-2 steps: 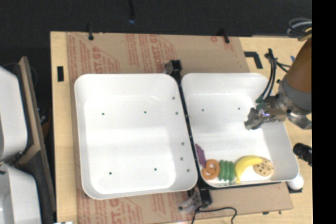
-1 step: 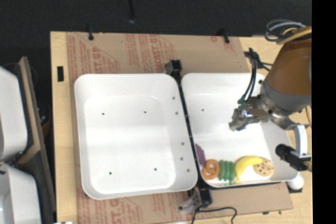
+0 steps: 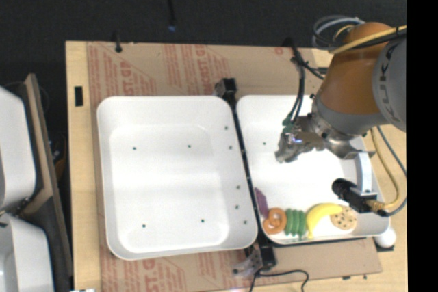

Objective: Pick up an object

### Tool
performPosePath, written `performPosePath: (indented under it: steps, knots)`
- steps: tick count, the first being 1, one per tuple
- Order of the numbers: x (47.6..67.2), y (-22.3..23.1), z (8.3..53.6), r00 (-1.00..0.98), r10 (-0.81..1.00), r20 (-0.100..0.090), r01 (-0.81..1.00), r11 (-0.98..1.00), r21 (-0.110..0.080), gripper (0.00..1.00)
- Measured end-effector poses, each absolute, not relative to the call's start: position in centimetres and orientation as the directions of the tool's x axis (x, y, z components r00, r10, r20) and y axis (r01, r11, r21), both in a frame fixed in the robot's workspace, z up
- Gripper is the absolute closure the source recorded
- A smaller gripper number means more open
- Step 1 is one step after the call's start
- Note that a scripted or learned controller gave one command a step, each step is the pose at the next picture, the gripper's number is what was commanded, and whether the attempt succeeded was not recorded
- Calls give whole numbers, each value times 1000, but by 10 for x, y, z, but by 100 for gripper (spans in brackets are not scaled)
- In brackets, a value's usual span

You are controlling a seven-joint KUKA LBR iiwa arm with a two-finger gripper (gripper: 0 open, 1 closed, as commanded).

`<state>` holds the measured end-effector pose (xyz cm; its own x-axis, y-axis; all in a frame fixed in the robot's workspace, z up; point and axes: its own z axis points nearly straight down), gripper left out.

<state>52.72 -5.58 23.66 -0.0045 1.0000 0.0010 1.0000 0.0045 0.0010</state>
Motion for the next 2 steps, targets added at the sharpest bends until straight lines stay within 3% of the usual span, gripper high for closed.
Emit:
performPosePath:
  steps: [2]
  knots:
    - [546, 54, 228, -4, 1000, 1, 1000, 4, 0, 100]
